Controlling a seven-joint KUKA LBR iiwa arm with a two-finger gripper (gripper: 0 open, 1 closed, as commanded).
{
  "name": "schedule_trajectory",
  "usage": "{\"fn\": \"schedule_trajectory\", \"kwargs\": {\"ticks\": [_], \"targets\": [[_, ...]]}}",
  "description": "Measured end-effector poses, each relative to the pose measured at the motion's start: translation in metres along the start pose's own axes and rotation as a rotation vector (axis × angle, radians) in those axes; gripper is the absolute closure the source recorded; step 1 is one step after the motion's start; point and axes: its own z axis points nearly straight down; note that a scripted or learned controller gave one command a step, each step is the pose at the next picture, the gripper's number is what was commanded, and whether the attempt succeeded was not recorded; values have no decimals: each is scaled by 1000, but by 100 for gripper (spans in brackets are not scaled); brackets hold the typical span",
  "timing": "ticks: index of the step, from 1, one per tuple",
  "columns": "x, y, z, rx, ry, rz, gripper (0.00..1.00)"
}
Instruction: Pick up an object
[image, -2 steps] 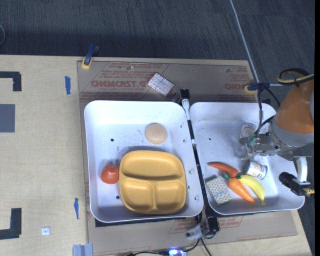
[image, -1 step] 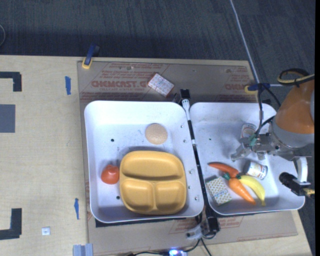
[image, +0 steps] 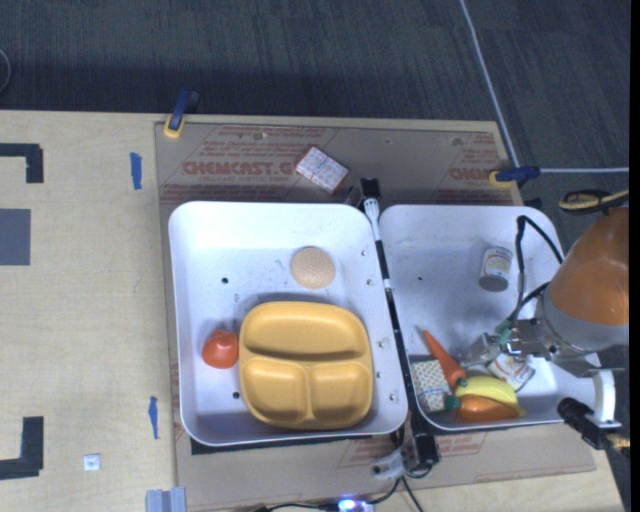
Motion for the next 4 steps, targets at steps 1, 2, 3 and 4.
{"fn": "schedule_trajectory", "kwargs": {"ticks": [1, 2, 3, 4], "targets": [[0, 2, -10, -6, -1, 0, 100], [63, 19, 0, -1, 1, -2, 100], [62, 19, 0, -3, -1, 0, 0], [63, 20, -10, -6, 0, -1, 100]]}}
